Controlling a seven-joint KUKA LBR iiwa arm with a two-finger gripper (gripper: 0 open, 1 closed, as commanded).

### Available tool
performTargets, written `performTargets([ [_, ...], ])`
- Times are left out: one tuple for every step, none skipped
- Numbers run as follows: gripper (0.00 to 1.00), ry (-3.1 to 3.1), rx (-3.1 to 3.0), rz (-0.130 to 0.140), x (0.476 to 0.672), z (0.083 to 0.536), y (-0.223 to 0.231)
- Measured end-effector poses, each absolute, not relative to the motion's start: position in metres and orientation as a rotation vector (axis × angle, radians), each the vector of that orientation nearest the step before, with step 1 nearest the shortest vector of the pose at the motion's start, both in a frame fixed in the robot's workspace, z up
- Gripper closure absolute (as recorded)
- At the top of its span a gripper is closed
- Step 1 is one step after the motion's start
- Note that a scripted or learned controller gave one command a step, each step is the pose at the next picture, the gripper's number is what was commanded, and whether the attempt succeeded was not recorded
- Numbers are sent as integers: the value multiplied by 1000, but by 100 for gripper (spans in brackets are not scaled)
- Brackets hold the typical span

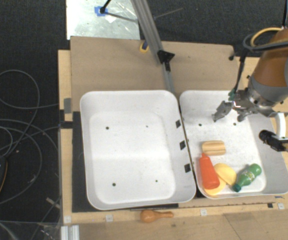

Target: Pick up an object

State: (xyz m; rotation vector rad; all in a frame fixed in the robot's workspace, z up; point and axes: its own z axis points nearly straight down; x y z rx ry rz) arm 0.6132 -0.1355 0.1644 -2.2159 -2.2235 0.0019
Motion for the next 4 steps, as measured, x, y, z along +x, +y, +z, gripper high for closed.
performTargets([
  [0,-2220,-2217,4,608,103,-132],
  [100,-2224,-2223,-4,610,118,-133],
  [100,-2229,-2222,-6,618,164,-136],
  [100,-2232,-2221,-7,620,219,-137],
])
